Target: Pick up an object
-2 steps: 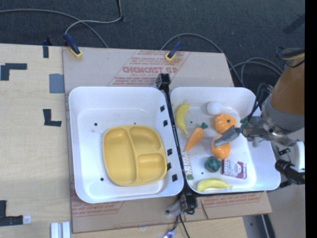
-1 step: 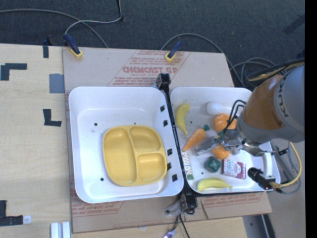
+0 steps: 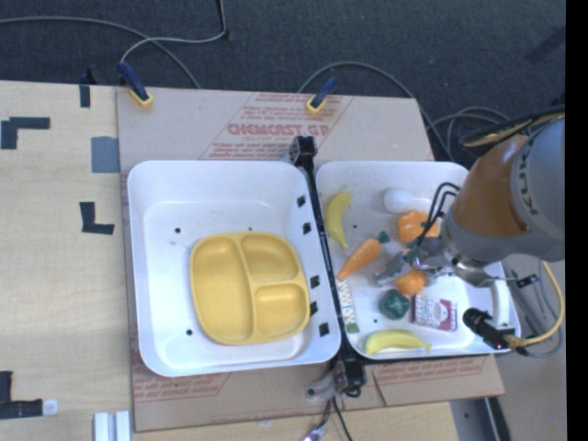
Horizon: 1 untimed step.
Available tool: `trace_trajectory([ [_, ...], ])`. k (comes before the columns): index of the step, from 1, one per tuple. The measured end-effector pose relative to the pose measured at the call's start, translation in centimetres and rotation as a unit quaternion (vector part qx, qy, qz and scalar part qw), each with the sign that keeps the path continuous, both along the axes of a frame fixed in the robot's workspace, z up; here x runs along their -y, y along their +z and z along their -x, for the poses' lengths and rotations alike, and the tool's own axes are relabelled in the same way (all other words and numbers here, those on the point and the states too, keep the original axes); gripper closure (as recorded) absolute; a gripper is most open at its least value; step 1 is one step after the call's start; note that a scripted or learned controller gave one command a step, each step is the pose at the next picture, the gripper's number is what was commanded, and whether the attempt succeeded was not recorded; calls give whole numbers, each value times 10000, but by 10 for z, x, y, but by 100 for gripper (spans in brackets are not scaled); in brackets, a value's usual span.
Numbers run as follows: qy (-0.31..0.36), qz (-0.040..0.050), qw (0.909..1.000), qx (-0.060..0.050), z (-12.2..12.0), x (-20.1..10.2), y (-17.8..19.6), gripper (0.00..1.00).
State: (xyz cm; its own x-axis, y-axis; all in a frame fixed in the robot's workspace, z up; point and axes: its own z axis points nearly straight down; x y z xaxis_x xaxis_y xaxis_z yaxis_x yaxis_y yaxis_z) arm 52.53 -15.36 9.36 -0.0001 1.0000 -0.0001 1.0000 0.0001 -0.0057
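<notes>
A KUKA arm (image 3: 503,200), grey with an orange band, reaches from the right into the right-hand bin (image 3: 459,171), its gripper (image 3: 409,266) low among a scatter of toy food. Whether the jaws are apart or together cannot be told from this angle, and no item is plainly seen between them. Just below the gripper lies a small orange fruit (image 3: 411,282), round and bright, touching or nearly touching the tool; a second orange piece (image 3: 413,225) sits just above it, partly behind the wrist. An orange carrot (image 3: 359,257) lies tilted to the gripper's left, near the bin's middle. A yellow banana (image 3: 338,217) rests along the left wall of that bin, and another banana (image 3: 397,342) lies along the near edge. A dark green object (image 3: 395,304) sits beside a small red-and-white carton (image 3: 433,313), both below the gripper. A white egg-like object (image 3: 399,198) lies near the far wall. The left-hand bin (image 3: 152,246) holds a yellow divided tray (image 3: 248,286) with three compartments, lying flat. Both bins rest on a cardboard sheet (image 3: 266,125) clamped to the bench.
</notes>
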Motion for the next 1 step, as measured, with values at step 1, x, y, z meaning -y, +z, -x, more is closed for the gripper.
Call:
trace_trajectory([
  [1, 12, -3, 10000, 5, -14, -76, 88, 100],
])
